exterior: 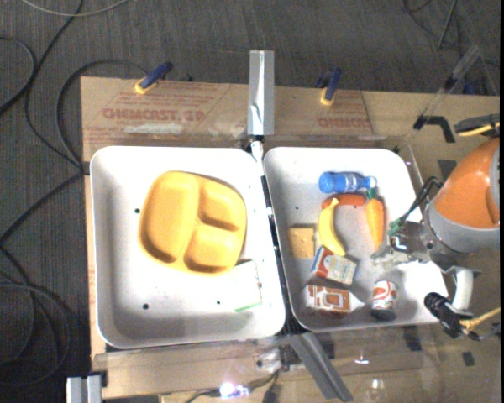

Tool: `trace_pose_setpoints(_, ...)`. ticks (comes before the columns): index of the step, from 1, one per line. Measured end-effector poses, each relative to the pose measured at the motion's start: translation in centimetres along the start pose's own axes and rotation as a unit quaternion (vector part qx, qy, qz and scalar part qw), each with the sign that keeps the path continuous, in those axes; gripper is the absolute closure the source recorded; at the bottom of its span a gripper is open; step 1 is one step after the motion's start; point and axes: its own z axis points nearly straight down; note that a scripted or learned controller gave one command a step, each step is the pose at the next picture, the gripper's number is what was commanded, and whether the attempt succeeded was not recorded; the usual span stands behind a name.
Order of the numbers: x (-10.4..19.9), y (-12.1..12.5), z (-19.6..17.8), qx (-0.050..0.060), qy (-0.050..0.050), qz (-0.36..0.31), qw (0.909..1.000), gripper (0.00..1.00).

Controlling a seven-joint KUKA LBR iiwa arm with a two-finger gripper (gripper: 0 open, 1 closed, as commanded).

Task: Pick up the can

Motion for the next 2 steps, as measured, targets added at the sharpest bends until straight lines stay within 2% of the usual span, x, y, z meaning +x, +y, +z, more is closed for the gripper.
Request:
trace_pose_setpoints(1,0.4,-0.8,1.0,0.004,-0.003,0.103,0.9947,1.00)
trace_pose_setpoints(2,2.2,2.8,1.1,0.008,-0.005,0.063,0.9980,1.00)
